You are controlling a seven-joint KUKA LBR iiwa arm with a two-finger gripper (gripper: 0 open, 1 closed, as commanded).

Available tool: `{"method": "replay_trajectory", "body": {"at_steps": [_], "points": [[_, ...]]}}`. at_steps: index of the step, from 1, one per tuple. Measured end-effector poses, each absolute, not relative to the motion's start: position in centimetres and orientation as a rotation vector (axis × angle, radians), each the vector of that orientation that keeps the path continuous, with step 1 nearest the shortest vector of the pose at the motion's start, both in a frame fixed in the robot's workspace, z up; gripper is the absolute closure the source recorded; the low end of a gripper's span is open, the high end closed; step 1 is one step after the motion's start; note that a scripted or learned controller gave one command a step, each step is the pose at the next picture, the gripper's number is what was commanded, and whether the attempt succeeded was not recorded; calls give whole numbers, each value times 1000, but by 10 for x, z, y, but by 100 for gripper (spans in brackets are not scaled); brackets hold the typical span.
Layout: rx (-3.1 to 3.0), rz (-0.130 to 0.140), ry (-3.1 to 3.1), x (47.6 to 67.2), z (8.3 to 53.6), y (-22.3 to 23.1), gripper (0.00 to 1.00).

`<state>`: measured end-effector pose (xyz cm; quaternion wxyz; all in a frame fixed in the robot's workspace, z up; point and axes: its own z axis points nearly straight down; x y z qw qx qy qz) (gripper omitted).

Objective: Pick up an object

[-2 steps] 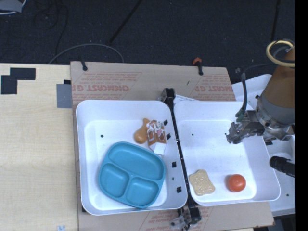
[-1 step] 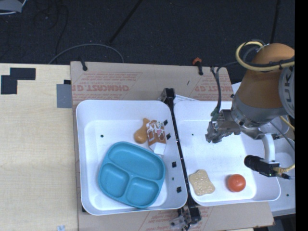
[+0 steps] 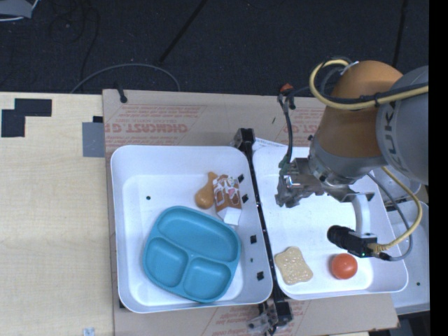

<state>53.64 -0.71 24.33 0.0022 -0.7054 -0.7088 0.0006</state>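
I see my arm [image 3: 364, 128] reaching in from the right, its orange band bulging above the wrist, bent down over the right bin [image 3: 392, 285]. The gripper [image 3: 288, 193] hangs low over the upper left part of that bin, close to the divider between the two bins. I cannot tell how its fingers stand; the tip is a dark, blurred cluster from here.

Going left to right from there: well to the left of the gripper, in the left bin [image 3: 126, 187], lies a blue tray [image 3: 190, 254] with three compartments, tilted a little, filling the lower half. Nearer the gripper, just across the divider, sits a small orange-brown toy [image 3: 205, 193] touching a brown and white patterned piece [image 3: 227, 192], with a white scrap just below them.

In the right bin, below the gripper, lies a pale, speckled cracker [image 3: 292, 265], flat on the floor. Further right and below sits a tomato [image 3: 343, 266], round and red, beside a black part of the arm's cabling. Nothing shows between the fingers.
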Motion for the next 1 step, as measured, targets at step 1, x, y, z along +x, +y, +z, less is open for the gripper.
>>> {"method": "replay_trajectory", "body": {"at_steps": [1], "points": [[-2214,1,-2225,558,244,45,100]]}}
